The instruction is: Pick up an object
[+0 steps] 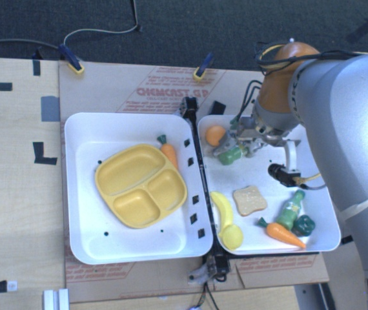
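Note:
My gripper [241,142] hangs low over the upper left part of the right bin [261,173], at the end of the grey arm with its orange band. A green vegetable [229,154] lies directly at its tip, touching or just under it. An orange [215,135] sits beside it to the left. Further forward in the same bin lie a banana [221,206], a lemon [232,236], a bread slice [249,200], a carrot [283,233], a green bottle [290,210] and a dark green piece [304,225].
The left bin [81,192] bears a yellow divided plate [141,185] with a second carrot [168,152] by its far right edge. A black divider [195,173] runs between the bins. The arm's bulk covers the right bin's far right side.

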